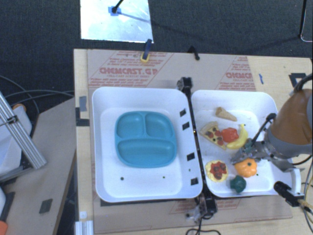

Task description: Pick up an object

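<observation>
- Orange and round, a small toy fruit (pixel 246 167) — a pumpkin or tangerine by its look — lies in the right-hand bin (pixel 266 102), toward its near edge, and seems the likeliest thing for the pick.
- The gripper (pixel 243 155) hangs just above and beside it, at the fruit's upper left, reaching in from the arm (pixel 293 129) on the right; whether it touches the fruit cannot be told from this angle.
- The claw's state cannot be read — the dark metal parts blur together over the bin floor, and nothing is plainly seen between them.
- Judged from this, the task is at the approach or closing step: the fruit rests on the bin floor, not lifted, so the grasp and the lift are both left to do.
- Close neighbours crowd the spot: a small round pizza toy (pixel 217 170) just to the left, a dark green toy (pixel 238 183) just below, and a banana (pixel 238 138) with a red piece (pixel 229 134) just above.
- A pizza slice (pixel 212 132) lies beside the red piece, and a tan wedge (pixel 226 114) sits farther back, well apart.
- The left-hand bin (pixel 105 180) holds a blue divided tray (pixel 145 139), well apart from the action.
- The risk, as a judgement: a nudge may roll the fruit into the green toy.
</observation>
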